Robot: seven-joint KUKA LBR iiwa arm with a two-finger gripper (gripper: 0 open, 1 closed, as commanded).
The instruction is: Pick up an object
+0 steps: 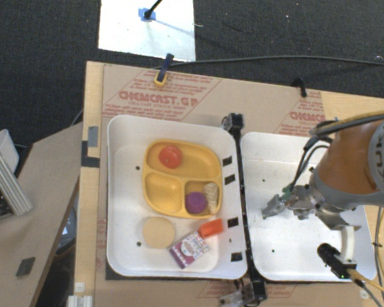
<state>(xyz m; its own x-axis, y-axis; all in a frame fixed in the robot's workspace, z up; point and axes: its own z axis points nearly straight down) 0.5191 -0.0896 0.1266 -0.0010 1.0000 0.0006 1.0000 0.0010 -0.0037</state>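
in the left shallow white bin (118, 196), nearest lie a purple-and-white packet (189, 249), an orange block (210, 228) and a round tan disc (157, 233). beyond, a yellow divided plastic tray (175, 189) holds a purple ball (196, 201) and red ball (171, 156). over the right white bin (272, 156) hangs the metal two-finger gripper (274, 206); whether open, cannot tell.

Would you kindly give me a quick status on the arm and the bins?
Gripper over right bin, holding nothing visible. Objects all in left bin: yellow tray, tan disc, purple packet. Divider between.
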